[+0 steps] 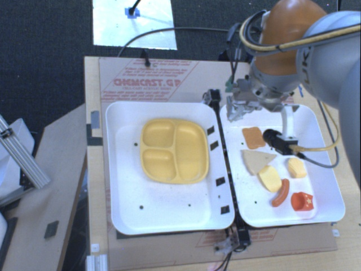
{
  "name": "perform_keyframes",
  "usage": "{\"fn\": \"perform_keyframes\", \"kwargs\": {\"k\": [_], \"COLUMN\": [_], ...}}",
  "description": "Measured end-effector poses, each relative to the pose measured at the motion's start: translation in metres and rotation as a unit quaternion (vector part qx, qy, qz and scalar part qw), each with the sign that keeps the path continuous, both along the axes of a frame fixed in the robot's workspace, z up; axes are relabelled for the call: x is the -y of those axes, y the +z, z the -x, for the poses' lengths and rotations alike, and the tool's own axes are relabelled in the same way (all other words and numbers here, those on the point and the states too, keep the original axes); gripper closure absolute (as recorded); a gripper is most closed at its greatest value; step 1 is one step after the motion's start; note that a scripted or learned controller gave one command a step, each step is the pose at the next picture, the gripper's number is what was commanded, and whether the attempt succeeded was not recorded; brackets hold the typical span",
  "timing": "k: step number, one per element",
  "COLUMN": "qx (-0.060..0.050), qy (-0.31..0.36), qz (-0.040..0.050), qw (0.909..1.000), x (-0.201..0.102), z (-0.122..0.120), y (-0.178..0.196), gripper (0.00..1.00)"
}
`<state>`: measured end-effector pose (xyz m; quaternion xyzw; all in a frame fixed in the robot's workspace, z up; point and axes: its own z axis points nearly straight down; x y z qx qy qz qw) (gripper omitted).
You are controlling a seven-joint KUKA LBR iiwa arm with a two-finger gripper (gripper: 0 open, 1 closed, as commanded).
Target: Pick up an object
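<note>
The right bin (324,151) holds several toy foods. An orange-brown slice (253,137) lies near its far left. Below it come a beige wedge (256,161), a yellow chunk (269,178) and a small yellow cube (296,167). Toward the front lie a red sausage (280,192) and a red piece (303,201). My gripper (237,110) hangs over the bin's far left corner, a little above and left of the orange-brown slice. I see nothing held in it.
The left bin (124,196) carries a yellow divided plate (174,150). A black divider strip (223,162) runs between the bins. A black connector with a yellow cable (280,142) sits over the right bin beside the slice. The arm's bulk covers the bin's far right.
</note>
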<state>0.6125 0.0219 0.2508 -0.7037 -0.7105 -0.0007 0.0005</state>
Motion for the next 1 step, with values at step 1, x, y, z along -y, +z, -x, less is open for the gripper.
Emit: {"fn": "perform_keyframes", "kwargs": {"k": [1], "qx": [0.0], "qy": [0.0], "qz": [0.0003], "qw": [1.0], "x": [-0.0434], "z": [0.0128], "y": [-0.0083], "gripper": [1.0]}}
